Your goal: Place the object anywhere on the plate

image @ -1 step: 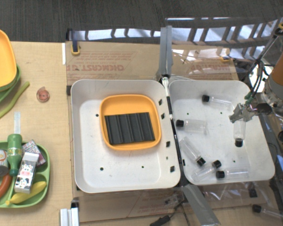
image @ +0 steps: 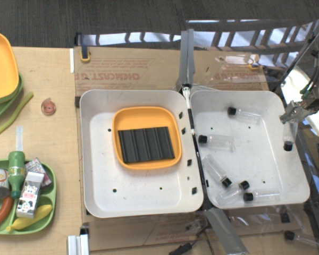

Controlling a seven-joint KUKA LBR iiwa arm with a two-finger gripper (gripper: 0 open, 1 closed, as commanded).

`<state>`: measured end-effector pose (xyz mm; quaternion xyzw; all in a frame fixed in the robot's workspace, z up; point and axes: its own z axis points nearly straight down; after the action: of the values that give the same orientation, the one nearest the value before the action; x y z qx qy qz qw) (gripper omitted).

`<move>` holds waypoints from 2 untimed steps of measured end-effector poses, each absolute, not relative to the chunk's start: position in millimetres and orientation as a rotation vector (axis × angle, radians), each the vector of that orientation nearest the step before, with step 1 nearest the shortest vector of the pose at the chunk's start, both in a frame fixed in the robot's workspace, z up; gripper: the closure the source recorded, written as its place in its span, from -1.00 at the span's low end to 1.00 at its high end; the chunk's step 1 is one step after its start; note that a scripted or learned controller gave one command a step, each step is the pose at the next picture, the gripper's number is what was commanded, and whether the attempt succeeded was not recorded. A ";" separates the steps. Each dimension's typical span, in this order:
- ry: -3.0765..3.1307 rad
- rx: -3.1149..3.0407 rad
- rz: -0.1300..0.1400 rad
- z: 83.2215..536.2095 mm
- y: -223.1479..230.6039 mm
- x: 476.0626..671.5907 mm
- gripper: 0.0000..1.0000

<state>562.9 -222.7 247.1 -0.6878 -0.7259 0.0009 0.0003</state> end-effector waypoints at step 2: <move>-2.704 -1.608 0.001 328.1 -221.5 648.0 1.00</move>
<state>648.0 -221.5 328.1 -0.5112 -0.8594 0.0004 -0.0023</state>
